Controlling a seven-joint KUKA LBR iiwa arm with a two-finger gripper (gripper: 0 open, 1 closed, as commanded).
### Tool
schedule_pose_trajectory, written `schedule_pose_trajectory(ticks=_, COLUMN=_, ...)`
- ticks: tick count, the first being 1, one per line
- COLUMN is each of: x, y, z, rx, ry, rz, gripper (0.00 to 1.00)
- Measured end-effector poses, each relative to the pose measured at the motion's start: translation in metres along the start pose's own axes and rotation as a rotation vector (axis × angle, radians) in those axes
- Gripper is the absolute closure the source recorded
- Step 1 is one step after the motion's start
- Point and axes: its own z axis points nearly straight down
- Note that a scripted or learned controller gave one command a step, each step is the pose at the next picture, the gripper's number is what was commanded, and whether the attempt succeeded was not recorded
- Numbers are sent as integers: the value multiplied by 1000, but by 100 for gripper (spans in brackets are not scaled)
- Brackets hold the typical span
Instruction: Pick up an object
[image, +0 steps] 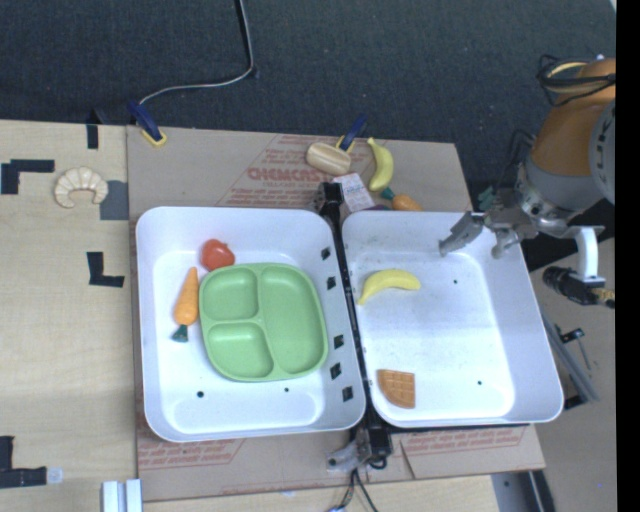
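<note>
Two shallow white bins sit side by side on the surface, the left bin (160, 330) and the right bin (520, 340) meeting at a dark seam down the middle. In the right bin a yellow banana (388, 283) lies on the floor towards the upper left, curved side up, and a waffle piece (396, 388) rests near the bottom left corner, well apart from the banana. The gripper (478, 238) hangs over the upper right part of that bin, near its far rim; its fingers are spread, one angled down to the left and the other pointing down, with nothing between them. The banana lies to the gripper's lower left, not touching it.

The left bin holds a green divided plate (265, 322) in the middle, an orange carrot (187, 298) just beside the plate's left edge, and a red tomato (216, 254) above the carrot. Beyond the bins, on the cardboard, lie a second banana (381, 164), a bread roll (327, 157) and a small packet (352, 190). A croissant (81, 186) sits far left on the surface.
</note>
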Motion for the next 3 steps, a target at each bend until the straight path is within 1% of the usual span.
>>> schedule_pose_trajectory(ticks=1, x=52, y=16, z=50, rx=1, ry=2, rz=0, gripper=0)
schedule_pose_trajectory(ticks=2, x=82, y=14, z=111, rx=-3, ry=-1, rz=0, gripper=0)
schedule_pose_trajectory(ticks=3, x=82, y=14, z=102, rx=-4, ry=-2, rz=-1, gripper=100)
